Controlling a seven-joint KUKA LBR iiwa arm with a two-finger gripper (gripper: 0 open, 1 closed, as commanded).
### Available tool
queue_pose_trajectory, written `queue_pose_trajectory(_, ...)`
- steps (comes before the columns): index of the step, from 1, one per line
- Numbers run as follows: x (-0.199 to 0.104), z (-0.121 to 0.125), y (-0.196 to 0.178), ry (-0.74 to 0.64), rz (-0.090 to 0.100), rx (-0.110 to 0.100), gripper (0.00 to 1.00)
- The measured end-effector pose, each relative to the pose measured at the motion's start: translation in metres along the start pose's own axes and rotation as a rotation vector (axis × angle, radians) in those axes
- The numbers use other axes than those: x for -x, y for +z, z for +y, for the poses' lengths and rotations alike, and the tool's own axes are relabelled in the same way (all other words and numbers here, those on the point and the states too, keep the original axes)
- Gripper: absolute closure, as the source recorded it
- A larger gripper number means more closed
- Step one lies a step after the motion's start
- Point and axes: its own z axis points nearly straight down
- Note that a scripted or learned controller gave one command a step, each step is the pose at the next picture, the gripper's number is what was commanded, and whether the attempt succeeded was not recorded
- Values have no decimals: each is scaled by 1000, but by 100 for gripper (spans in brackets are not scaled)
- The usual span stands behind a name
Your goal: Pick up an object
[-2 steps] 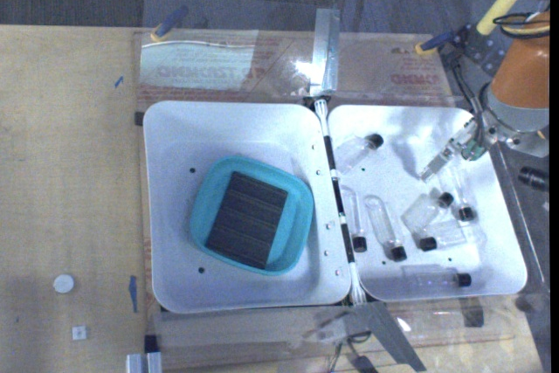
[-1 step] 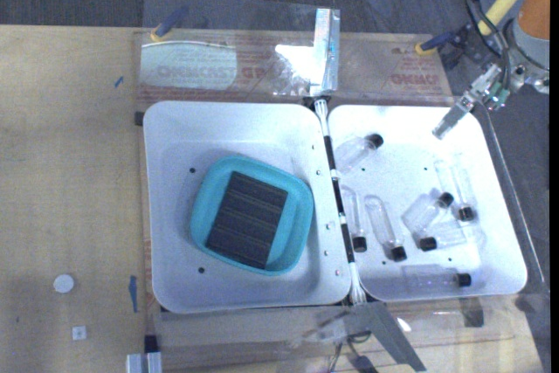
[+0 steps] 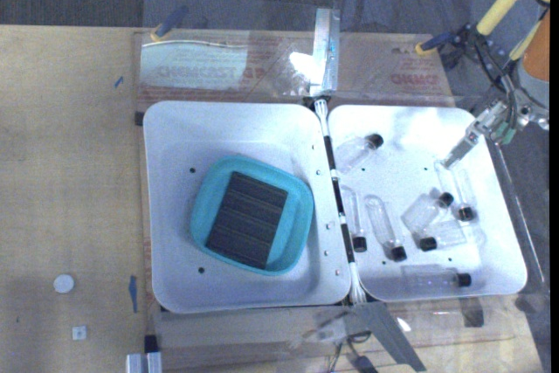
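Nearby, clear vials [image 3: 434, 214] clustered; teal tray [image 3: 253, 215] in left bin [image 3: 175, 144].

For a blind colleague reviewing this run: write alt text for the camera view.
A robot gripper reaches in from the right above the right bin, which holds several clear vials with black caps. The left bin holds a teal tray with a dark ribbed slab on it. Both white bins sit side by side on a wooden bench.

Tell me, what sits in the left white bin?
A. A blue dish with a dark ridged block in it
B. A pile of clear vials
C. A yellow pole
A: the left bin holds a blue dish with a dark ridged block lying in it.
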Motion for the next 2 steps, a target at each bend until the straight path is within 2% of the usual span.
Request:
queue_pose_trajectory(1,16,17,-96,-64,-4,2,0)
queue_pose_trajectory(2,-18,51,43,-114,0,1,0)
